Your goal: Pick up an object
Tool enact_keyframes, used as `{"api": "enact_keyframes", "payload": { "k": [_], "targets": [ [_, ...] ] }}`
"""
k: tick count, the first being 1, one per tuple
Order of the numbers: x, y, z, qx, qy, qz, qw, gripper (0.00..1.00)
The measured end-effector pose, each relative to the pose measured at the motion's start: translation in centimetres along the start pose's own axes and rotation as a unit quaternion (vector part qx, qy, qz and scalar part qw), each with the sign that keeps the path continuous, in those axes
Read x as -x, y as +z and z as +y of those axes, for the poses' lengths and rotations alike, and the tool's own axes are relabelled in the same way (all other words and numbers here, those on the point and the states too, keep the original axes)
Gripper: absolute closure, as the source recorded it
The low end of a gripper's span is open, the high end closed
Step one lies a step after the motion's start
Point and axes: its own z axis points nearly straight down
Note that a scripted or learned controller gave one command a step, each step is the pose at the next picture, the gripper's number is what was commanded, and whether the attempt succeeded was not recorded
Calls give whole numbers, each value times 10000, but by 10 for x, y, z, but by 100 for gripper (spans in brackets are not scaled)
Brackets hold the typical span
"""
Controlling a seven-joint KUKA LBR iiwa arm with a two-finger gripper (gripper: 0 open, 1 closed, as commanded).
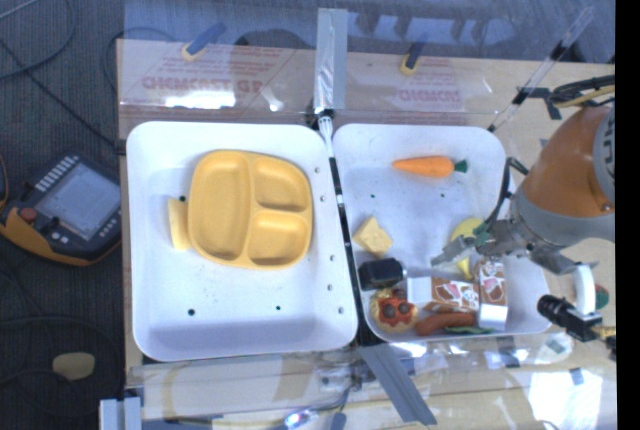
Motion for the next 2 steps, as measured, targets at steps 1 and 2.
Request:
{"api": "enact_keyframes", "payload": {
  "k": [1, 2],
  "targets": [
    [-1, -9, 2, 15, -11, 9, 10000, 100],
    [-4, 16, -9, 110, -2339, -74, 9722, 100]
  ]
}}
